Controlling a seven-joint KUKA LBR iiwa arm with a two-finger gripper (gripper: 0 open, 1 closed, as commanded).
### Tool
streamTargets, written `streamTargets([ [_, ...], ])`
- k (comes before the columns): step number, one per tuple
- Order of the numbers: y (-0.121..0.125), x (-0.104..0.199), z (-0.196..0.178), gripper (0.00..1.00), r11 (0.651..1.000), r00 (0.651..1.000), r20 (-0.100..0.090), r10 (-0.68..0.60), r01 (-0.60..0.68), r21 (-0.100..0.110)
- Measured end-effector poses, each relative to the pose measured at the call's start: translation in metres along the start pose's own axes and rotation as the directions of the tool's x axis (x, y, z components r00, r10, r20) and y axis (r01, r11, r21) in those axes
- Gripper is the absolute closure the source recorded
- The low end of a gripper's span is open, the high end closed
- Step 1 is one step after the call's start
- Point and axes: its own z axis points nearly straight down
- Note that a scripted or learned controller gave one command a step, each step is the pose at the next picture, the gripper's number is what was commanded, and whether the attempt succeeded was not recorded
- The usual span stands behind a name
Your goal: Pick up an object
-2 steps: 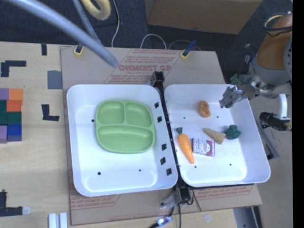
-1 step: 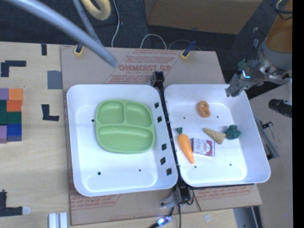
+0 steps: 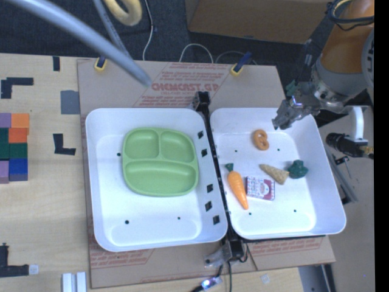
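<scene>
So the tool [image 3: 284,121] is hovering over the far right corner of the right-hand shallow white bin [image 3: 322,163], with nothing between its fingers as far as I can see. Whether it's spread or pinched I honestly can't tell, it's too small and dark at this angle.

Candidates all sit in that bin: a small orange-brown pretzel-shaped toy [image 3: 261,140] nearest the tool, a tan wedge-shaped piece [image 3: 275,173], a dark green lumpy toy [image 3: 297,169] just beside it, an orange toy carrot [image 3: 237,189] and a small pink and white carton [image 3: 260,188] touching the carrot.

What could go wrong: the tool is close to the bin's rim, so a straight drop from here probably lands on bare plastic or clips the wall. The pretzel is flat and low, easy to skate over. The carrot and carton are snug together, so a grab there might nudge both and hold neither.

The grey arm with the orange band [image 3: 349,35] comes in from the right, wrist angled down and left toward the bin.
</scene>
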Motion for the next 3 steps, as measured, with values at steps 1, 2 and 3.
streamTargets([
  [1, -0.006, 0.055, 0.016, 1.00, 1.000, 1.000, 0.000, 0.000, 0.000, 0.002],
  [2, -0.010, 0.116, 0.013, 1.00, 1.000, 1.000, 0.000, -0.002, 0.002, 0.001],
  [3, -0.010, 0.170, 0.010, 1.00, 1.000, 1.000, -0.001, -0.003, 0.003, 0.000],
])
